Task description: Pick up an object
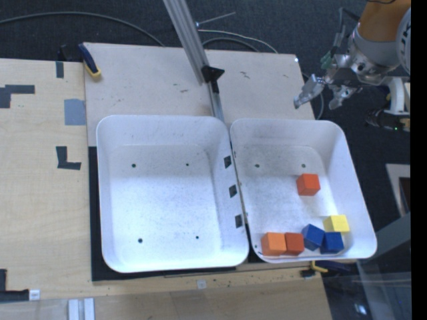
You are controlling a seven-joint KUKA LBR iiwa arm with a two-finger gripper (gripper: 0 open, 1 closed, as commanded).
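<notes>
Overhead slanted view of the two-bin bench. The gripper hangs above and beyond the far right corner of the right bin, its two fingers spread apart with nothing between them; the gap looks open, though the fingers are small and partly lost against the dark floor. The candidate objects all lie in the right bin: a lone orange-red cube stands free on the floor of the bin toward its right wall, while five more crowd the near right corner, namely an orange cube touching a red-orange cube, a dark blue cube, a second blue cube and a yellow cube pressed against the rim. The left bin holds no cubes. Risks, as judged from this layout: a descent into the corner cluster would likely set a finger on top of a neighbouring cube or against the sloping bin wall, so the fingers could close on an edge or on two cubes at once and slip; the isolated cube offers clearance on all sides and is the safer target, though an off-centre close could push it aside. The gripper must also cross the bin's raised rim. No brand, label or legible writing is discernible on bins, cubes or bench.
</notes>
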